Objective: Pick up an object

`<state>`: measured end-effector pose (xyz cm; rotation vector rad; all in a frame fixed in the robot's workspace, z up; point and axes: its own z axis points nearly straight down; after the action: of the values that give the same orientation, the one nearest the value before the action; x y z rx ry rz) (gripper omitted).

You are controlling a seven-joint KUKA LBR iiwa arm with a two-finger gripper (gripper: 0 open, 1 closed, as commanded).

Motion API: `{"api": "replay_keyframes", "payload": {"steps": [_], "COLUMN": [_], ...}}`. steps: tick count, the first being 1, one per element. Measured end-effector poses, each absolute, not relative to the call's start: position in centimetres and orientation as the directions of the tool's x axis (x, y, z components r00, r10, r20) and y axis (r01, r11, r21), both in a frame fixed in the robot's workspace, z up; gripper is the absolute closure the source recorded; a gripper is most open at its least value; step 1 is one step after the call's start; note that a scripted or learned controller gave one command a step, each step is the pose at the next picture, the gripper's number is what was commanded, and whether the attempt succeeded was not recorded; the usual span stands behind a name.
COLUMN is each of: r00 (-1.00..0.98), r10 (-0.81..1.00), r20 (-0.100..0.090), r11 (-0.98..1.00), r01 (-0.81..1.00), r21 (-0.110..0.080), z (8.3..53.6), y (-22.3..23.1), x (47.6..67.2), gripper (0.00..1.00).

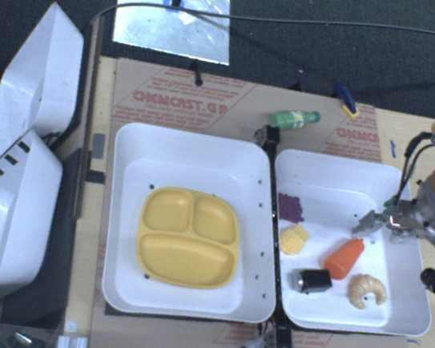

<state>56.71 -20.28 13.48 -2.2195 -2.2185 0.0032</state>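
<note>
end effector (372, 222): over the right bin (406, 319), opening can't tell, nothing visibly gripped
carrot (344, 258): right bin, just below the end effector, long axis tilted, narrow tip up-right
croissant (367, 290): beside carrot, lower right

A single fixed camera looked down on the bench (237, 99) at a slant from above its near edge. It stood far enough back to take in both white bins, the left bin (125, 220) and the right bin (407, 315), and the dark floor beyond the far edge.
</note>
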Motion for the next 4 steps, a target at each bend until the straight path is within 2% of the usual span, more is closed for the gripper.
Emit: {"api": "replay_keyframes", "payload": {"steps": [1, 4], "r00": [-0.001, -0.001], "r10": [1.000, 1.000], "r20": [-0.001, -0.001], "r11": [0.001, 0.001], "r01": [1.000, 1.000], "r21": [0.002, 0.005], "z": [14.8, 28.6], "y": [-20.3, -18.9], "x": [56.9, 57.0], "gripper": [1.00, 1.00]}}
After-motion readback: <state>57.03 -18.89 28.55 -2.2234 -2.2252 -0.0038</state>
